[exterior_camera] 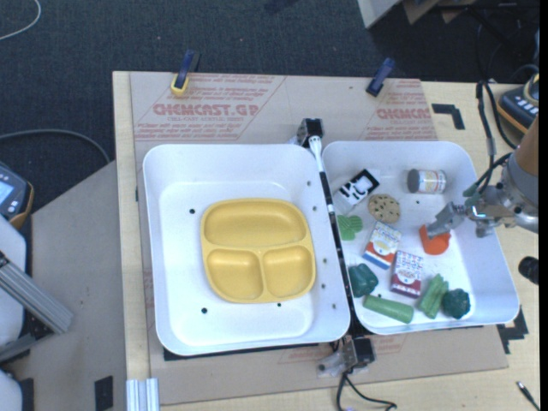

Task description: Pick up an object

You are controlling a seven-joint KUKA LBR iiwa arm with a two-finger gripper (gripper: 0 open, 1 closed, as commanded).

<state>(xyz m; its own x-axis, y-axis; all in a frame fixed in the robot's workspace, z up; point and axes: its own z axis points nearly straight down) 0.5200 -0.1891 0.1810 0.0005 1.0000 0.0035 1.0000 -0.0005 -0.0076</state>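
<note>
One camera sits fixed above the bench (257, 101) and looks down at a slant — the bench's far edge lies toward the top of the frame, its near edge toward the bottom; it stands back enough to take in both white bins whole, the left bin (163, 229) and the right bin (488, 264) side by side, with dark floor (86, 24) around them (mostly above and to the left); the arm (524, 178) enters from the right edge — cut off by the frame.
</note>
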